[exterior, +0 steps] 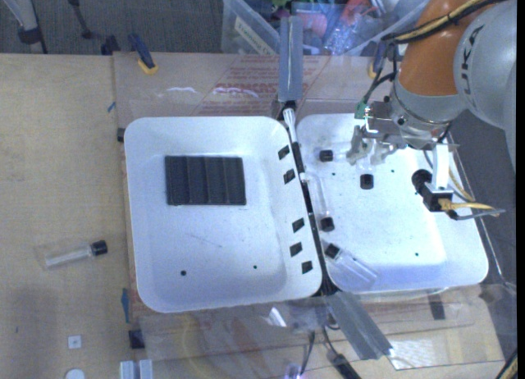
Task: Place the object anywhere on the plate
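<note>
The task seems hardly begun: the dark plate (205, 180) in the left bin (148, 221) carries nothing, and a small black object (367, 180) lies in the right bin (410, 242), just beside the gripper (367, 149); open or closed, I cannot tell.

Gripper (367, 149) above right bin (426, 262)

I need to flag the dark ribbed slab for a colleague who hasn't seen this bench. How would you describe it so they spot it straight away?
Start with the two white bins side by side; take the left bin, away from the arm. In its upper half lies the dark ribbed slab, a flat black rectangle with lengthwise grooves. It is by far the largest dark thing there; the other marks are tiny specks.
</note>
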Robot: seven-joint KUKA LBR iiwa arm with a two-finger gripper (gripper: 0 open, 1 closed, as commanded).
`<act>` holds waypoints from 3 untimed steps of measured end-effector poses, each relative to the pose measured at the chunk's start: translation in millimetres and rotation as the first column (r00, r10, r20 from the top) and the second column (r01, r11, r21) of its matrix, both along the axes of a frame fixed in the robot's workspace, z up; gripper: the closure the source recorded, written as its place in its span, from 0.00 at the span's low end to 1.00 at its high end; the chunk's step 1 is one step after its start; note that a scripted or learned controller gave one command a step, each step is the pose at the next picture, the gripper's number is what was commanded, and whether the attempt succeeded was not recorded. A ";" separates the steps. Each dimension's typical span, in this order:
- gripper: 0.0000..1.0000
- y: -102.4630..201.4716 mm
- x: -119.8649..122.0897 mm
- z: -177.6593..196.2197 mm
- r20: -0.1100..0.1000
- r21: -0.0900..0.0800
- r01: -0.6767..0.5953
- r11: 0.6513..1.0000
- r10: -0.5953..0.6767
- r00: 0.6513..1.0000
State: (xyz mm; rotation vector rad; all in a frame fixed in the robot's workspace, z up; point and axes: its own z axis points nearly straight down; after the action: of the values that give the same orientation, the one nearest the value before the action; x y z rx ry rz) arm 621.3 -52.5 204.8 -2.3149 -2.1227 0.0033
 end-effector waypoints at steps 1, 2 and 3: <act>1.00 94.6 -51.8 70.2 0.002 0.001 -0.170 0.985 0.170 0.985; 1.00 157.9 -130.3 48.6 -0.002 0.001 -0.196 0.981 0.196 0.981; 1.00 188.1 -44.8 98.5 0.004 0.000 0.045 0.999 -0.045 0.999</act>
State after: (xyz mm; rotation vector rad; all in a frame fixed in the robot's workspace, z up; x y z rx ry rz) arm 576.5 135.7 303.3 -2.3643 -2.0719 -0.0015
